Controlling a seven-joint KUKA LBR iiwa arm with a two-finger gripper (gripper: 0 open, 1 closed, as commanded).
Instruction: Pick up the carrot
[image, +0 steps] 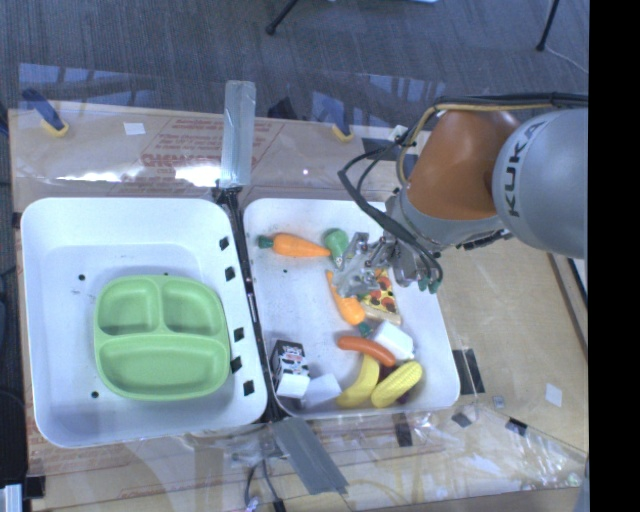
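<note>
1. Camera view is looking down on two white bins, and the right bin (262, 300) is serving as the landmark for everything below.
2. Lying near that bin's far wall is the carrot (297, 246), its green-topped end pointing toward the divider.
3. Hanging over the middle of the bin is the gripper (358, 275), just right of the carrot and apart from it.
4. Whether the fingers are standing wide or narrow cannot be told; nothing is showing between them.
5. Sitting just below the gripper are an orange wedge (348, 305) and a pizza slice (383, 297).
6. Resting along the bin's near wall are a red sausage (366, 348), a banana (361, 384) and a corn cob (397, 383).
7. Left of the bin, a green divided plate (158, 337) is sitting in the left bin (50, 230).
</note>
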